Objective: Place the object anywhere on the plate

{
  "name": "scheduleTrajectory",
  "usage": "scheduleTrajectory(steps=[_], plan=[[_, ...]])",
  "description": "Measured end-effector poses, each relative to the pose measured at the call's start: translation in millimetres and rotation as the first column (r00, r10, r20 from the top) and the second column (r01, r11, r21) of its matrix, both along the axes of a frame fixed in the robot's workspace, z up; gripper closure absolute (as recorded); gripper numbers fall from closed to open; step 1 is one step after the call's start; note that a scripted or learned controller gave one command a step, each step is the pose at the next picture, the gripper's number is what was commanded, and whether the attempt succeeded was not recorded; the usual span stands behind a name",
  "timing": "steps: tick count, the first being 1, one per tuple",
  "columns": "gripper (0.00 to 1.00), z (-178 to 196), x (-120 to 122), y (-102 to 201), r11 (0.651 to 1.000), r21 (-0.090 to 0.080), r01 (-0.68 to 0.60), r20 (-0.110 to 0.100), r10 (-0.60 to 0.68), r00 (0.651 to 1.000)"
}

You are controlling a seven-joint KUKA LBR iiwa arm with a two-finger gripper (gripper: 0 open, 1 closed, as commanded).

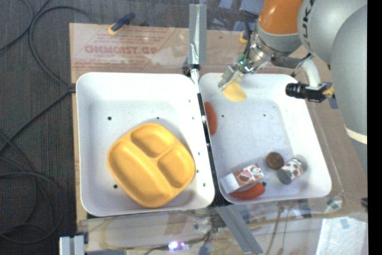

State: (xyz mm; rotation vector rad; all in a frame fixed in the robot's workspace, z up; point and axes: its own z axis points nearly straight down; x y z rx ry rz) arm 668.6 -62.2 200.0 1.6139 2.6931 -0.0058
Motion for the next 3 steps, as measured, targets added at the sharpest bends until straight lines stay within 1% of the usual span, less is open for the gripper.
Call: scheduleTrajectory(steps=[1,2,3], plan=[[1.00,-16.9,-53.4,78.8,0.993,0.005,-0.119,-0.002,0.119,0.993],[1.00,-16.8,-103.2,162.3,0.949,0.006,-0.316,-0.001,0.316,0.949],[1.00,14.6,-173.2,169.0,0.998,0.003,0.055,-0.004,-0.055,0.998]])
